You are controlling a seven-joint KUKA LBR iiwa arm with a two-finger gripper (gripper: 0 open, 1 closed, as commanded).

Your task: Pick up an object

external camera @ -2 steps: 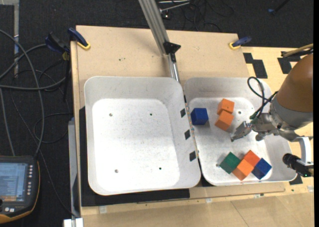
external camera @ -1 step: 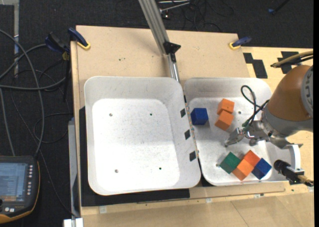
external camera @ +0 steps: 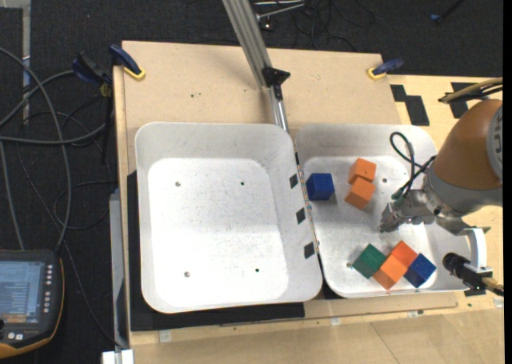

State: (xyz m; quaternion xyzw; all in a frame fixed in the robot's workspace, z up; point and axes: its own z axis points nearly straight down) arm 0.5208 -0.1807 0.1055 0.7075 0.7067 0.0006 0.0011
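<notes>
The right bin [external camera: 336,140] holds several blocks. A blue cube [external camera: 320,186] lies near its left wall. An orange block [external camera: 361,182] sits to the right of that cube. At the front of the bin a green cube [external camera: 370,261], an orange cube [external camera: 396,264] and a blue cube [external camera: 420,270] are bunched together. My gripper [external camera: 394,218] hangs low over the bin floor between the orange block and the front cluster. Nothing shows between its fingers.
The left bin [external camera: 160,154] stands beside the right one on the bench. A metal pole [external camera: 244,18] slants down to the rim between the bins. A black cable [external camera: 404,150] loops off the wrist. Clamps [external camera: 128,62] hold the board's far corners.
</notes>
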